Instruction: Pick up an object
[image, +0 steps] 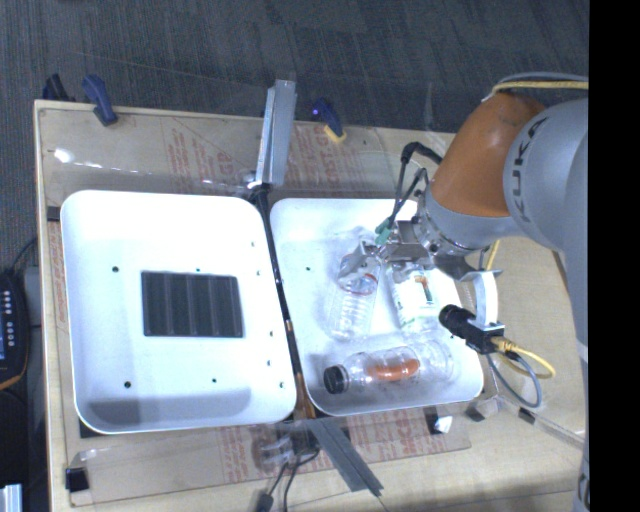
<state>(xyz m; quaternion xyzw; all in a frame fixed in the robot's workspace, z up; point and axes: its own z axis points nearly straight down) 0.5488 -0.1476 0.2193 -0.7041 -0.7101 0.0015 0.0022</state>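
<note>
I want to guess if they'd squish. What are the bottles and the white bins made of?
The bottles look like thin clear plastic: you see the bin through them. The bins look like smooth, glossy white plastic, probably stiff; that's less certain.

A robotics lab: a grey-and-orange arm (520, 170) over a clamped surface (150, 140) with two white bins (90, 300), cables (515, 360) trailing.

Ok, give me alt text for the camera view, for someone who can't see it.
A grey and orange robot arm lowers its gripper over the right white bin, above clear plastic bottles, one lying with a black cap and orange contents. The left white bin has a dark ribbed panel.
</note>
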